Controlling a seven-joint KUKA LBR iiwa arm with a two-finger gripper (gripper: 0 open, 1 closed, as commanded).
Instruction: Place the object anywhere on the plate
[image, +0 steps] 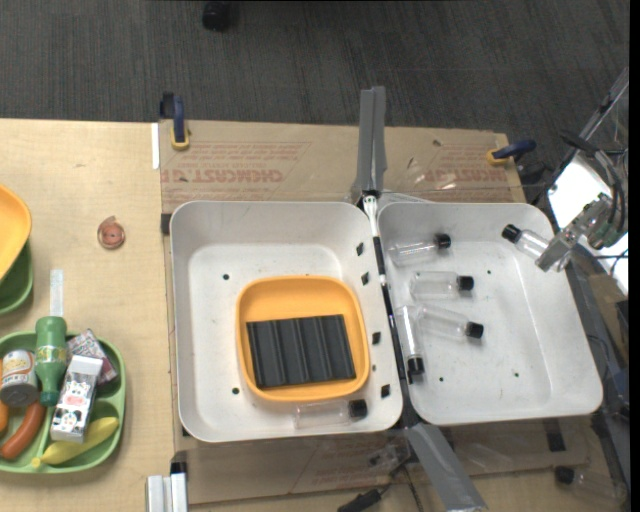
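Note:
An orange plate (262, 301) lies in the left bin (200, 300), and a dark grey ridged block (300, 351) rests flat on it. A clear tube with a black cap (334, 411) lies in that bin just in front of the plate. Several more clear black-capped tubes (448, 325) are scattered in the right bin (530, 370). My gripper (560, 250) hangs at the right bin's far right edge. Its tip sits close to one tube (524, 240) that lies by the rim. I cannot make out whether it touches that tube.
On the bench to the left stands a green tray (105, 425) with toy food and a bottle, beside an orange dish (10, 235). Clamps (175, 120) hold the cardboard behind the bins. A grey post (372, 140) rises between the bins at the back.

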